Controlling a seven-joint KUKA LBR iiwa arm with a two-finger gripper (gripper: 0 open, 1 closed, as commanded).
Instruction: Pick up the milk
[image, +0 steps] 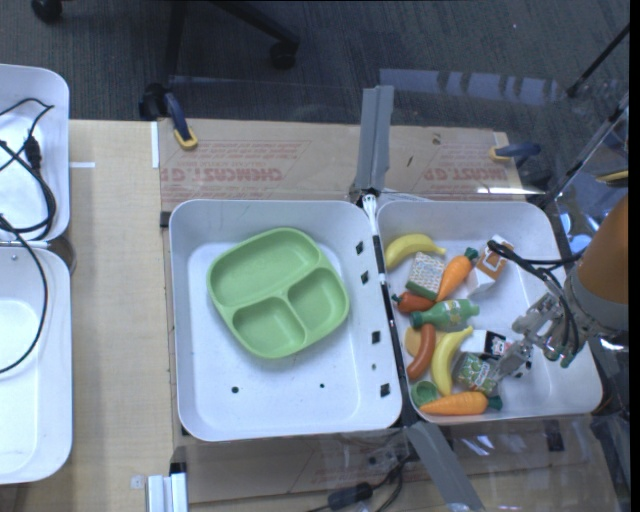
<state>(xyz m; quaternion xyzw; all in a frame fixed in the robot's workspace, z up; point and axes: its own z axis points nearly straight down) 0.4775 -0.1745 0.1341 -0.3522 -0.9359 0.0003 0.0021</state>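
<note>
The gripper (525, 345) hangs low at the right of the frame over the right bin (575, 385), its fingers spread and holding nothing. The milk (492, 258), a small orange-and-white carton, lies at the bin's upper middle beside a carrot (455, 274).

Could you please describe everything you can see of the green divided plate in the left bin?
The green divided plate is a pale green tray that looks like moulded plastic, with rounded corners and a raised rim. Ridges split it into three compartments: one long section along its upper left side and two smaller ones toward the lower right. All three look bare. It lies flat, right way up and turned at a slant, on the floor of the left bin, toward that bin's upper middle. Nothing else touches it.
</note>
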